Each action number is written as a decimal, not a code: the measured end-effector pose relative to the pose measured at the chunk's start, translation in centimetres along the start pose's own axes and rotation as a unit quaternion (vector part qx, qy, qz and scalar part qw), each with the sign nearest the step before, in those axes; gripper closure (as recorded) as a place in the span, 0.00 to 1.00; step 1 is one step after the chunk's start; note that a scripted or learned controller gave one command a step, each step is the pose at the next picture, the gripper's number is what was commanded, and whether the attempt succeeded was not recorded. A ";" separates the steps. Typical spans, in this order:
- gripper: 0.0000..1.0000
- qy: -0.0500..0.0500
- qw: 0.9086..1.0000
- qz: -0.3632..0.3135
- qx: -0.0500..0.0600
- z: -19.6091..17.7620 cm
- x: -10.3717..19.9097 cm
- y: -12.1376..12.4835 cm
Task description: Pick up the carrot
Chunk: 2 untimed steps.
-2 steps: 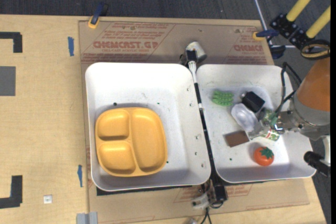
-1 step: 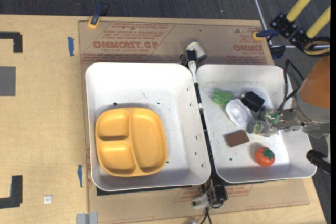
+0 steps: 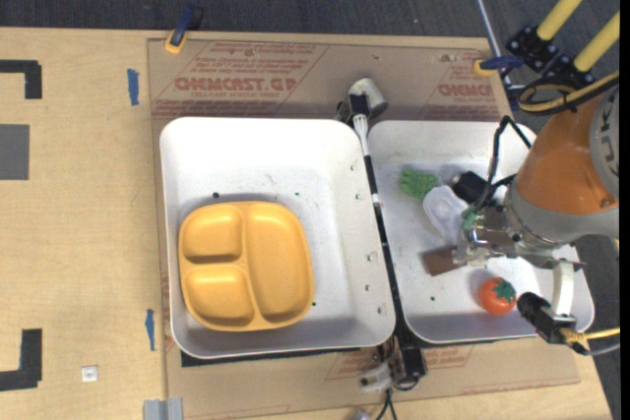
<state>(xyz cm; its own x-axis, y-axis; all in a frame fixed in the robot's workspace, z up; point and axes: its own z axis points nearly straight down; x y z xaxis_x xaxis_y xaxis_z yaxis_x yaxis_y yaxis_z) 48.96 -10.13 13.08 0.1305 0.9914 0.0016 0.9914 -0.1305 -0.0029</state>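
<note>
The carrot (image 3: 497,296) is a short orange piece with a green top. It lies in the right bin (image 3: 413,310) near the front wall. My gripper (image 3: 474,243) hangs over the middle of that bin, up and to the left of the carrot and apart from it. The grey arm with its orange band (image 3: 563,174) covers the bin's right side. A small brown piece (image 3: 438,261) lies just left of the gripper.
A green toy (image 3: 418,182) and a crumpled white item (image 3: 445,208) lie behind the gripper in the right bin. A yellow divided plate (image 3: 246,263) sits in the left bin (image 3: 197,152). Black cables and a connector (image 3: 539,312) hang near the front right corner.
</note>
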 end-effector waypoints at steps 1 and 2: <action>1.00 0.000 0.994 0.111 -0.001 -5.3 5.8 -1.8; 1.00 0.000 0.955 0.296 -0.001 -8.6 7.7 -2.0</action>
<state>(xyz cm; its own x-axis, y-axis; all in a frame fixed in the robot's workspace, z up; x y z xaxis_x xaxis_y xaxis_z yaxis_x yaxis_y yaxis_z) 47.97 -2.21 21.69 0.6676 0.7445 -0.0001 0.7445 -0.6676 -0.0003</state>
